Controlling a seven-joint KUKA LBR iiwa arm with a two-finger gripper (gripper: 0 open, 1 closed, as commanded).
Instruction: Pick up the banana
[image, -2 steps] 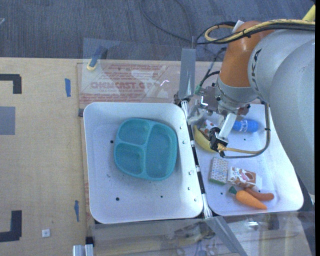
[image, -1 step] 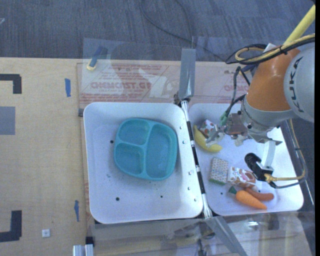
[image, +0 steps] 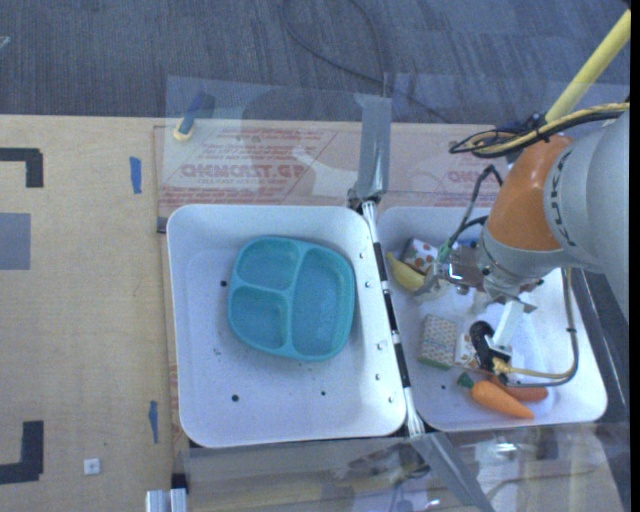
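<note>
Banana (image: 403, 271) half hidden, claw (image: 437, 281) fingers obscured

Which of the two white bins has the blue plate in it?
The left bin holds the blue divided plate. The right bin instead holds the banana, a carrot and other small items, with the arm above it.

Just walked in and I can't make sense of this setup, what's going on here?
A grey robot arm with an orange band reaches over the right-hand white bin, its gripper down beside a yellow banana near the bin's left wall. An orange carrot and a speckled square sponge lie nearby. The left white bin holds a teal divided plate. The banana isn't lifted yet.
</note>
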